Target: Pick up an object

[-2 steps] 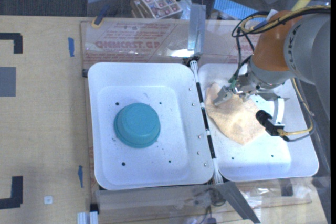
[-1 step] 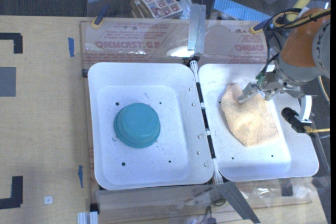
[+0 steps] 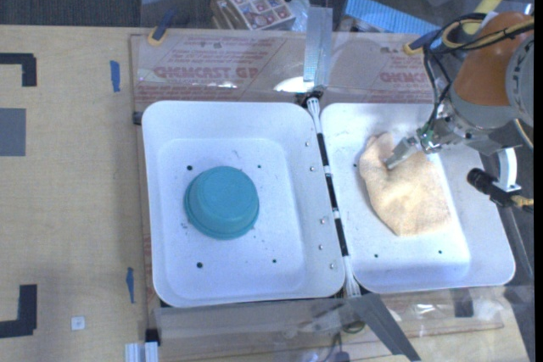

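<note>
A tan, sponge-like cloth (image 3: 409, 191) lies flat in the right bin (image 3: 488, 267). A teal upside-down bowl (image 3: 222, 201) sits in the middle of the left bin (image 3: 170, 131). My gripper (image 3: 397, 155) reaches in from the right and hangs low over the upper left part of the cloth, its grey tip touching or nearly touching it. The fingers look close together, and I cannot make out whether they pinch any cloth.
A metal divider (image 3: 327, 182) runs between the two bins. The arm's orange band (image 3: 485, 80) and cables (image 3: 437, 97) hang over the right bin's far right corner. A black fitting (image 3: 492, 186) juts in at the right rim. Clear plastic walls stand behind the bins.
</note>
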Available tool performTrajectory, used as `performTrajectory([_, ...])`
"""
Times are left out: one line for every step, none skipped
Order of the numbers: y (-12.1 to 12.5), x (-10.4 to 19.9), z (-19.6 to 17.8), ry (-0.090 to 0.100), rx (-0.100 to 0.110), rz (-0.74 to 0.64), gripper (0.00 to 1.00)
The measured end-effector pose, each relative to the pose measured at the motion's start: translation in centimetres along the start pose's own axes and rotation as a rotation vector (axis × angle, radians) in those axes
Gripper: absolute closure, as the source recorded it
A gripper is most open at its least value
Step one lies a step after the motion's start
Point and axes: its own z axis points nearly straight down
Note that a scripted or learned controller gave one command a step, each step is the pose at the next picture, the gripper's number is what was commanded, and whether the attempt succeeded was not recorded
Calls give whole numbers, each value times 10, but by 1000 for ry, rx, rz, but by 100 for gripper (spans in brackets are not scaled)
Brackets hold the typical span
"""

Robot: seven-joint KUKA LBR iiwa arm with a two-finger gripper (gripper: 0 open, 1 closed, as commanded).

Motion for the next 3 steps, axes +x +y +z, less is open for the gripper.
performTrajectory([2, -1, -12, -4, -7, 1, 100])
performTrajectory([30, 21, -107, 2, 5, 40, 100])
performTrajectory([31, 21, -118, -2, 1, 39, 100])
